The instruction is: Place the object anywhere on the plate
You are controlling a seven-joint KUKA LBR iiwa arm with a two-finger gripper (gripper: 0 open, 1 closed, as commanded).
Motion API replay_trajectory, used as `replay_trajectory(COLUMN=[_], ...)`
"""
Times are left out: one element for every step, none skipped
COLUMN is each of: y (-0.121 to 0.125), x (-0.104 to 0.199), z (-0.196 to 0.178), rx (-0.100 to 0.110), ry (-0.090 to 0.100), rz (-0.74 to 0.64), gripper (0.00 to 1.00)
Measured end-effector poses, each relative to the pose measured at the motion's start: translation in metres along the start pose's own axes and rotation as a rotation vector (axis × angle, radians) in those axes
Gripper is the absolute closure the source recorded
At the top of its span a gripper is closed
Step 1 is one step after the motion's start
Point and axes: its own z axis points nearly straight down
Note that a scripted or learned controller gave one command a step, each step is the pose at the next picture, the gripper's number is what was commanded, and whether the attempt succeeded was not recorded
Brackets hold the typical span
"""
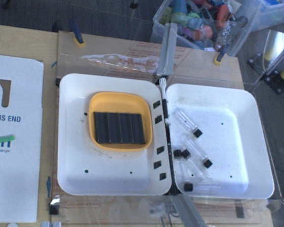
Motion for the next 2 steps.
replay_trajectory(y=[0.0001,0.0003], x=[-0.0001,0.0], z=[0.0005,0.0011], rx=[-0.002,-0.004], ry=[-0.001,-0.001], rz=[-0.368,-0.775], gripper=[1.0,1.0])
